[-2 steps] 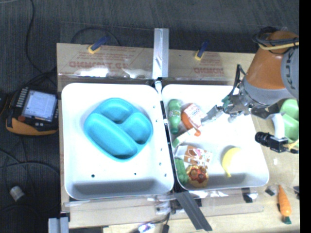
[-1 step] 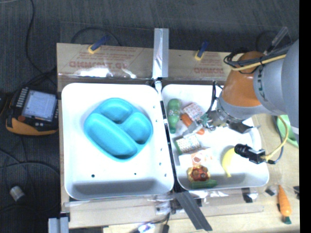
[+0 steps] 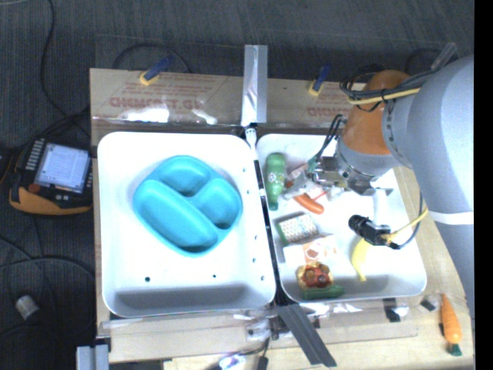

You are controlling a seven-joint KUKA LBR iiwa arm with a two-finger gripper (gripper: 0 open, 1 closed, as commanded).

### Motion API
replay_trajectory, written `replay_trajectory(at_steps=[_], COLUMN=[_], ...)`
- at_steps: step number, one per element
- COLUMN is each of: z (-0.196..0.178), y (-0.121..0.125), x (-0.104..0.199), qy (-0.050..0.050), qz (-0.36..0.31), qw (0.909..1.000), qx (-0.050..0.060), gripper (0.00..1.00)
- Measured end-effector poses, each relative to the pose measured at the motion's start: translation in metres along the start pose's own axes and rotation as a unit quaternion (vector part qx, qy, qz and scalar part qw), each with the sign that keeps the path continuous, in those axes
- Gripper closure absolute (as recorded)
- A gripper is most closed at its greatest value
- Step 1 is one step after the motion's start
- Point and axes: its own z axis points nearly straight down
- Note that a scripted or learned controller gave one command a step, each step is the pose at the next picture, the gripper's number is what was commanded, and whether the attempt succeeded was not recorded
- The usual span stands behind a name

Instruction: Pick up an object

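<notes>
Two white bins (image 3: 185,295) hold a bright blue divided tray (image 3: 187,203), a green bottle (image 3: 274,171), an orange carrot (image 3: 310,203), a yellow banana (image 3: 359,259) and a grey checked block (image 3: 296,227).

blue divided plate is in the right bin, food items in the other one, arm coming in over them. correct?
Not quite. The camera view shows the blue divided plate in the left bin; the food items, such as the banana, lie in the right bin, with the arm over them.
</notes>
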Motion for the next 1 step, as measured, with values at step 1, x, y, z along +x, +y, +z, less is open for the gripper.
replay_trajectory(at_steps=[1], z=[-0.0098], y=[0.0009], x=[0.0001], qy=[0.000], qz=[0.000], qw=[1.0000], qx=[-0.001], gripper=[1.00])
